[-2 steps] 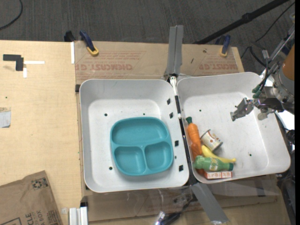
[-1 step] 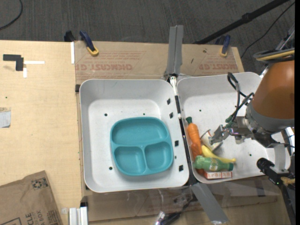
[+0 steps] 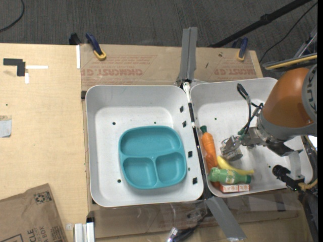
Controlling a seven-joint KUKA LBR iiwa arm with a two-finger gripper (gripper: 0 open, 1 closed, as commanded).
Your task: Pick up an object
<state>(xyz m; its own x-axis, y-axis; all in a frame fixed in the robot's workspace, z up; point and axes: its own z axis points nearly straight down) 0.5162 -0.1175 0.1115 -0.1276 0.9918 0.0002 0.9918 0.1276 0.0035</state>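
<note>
Evidently the small objects are bunched against the left wall of the right-hand shallow white plastic bin [image 3: 222, 100], near its front corner, which makes them awkward for a tool coming in from the right. They are an orange toy carrot with a green tip [image 3: 207, 147] lying along the wall, a yellow toy banana [image 3: 233, 167] slanting across its lower end, a green plastic bottle-shaped toy [image 3: 223, 176] touching the banana, and a small flat red-and-white box [image 3: 235, 188] at the front edge.

Just beside this cluster, low over the bin floor, sits the metal two-finger gripper [image 3: 231, 147] of the grey arm with its orange band [image 3: 287, 102]. Nothing lies between its fingers; whether they stand apart or together I cannot tell, since the metal parts blur into one another. My judgement is that it is lined up to come at the banana or carrot.

The left-hand white bin [image 3: 101, 135] holds a turquoise plastic plate with three compartments [image 3: 152, 156], set near the middle and lying flat.

As for writing, the brown cardboard sheet behind the bins [image 3: 131, 67] carries red mirrored lettering, not clearly legible. A cardboard box corner at bottom left [image 3: 28, 218] shows a recycling mark and partial black letters. Print on the red-and-white box is too small to read.
</note>
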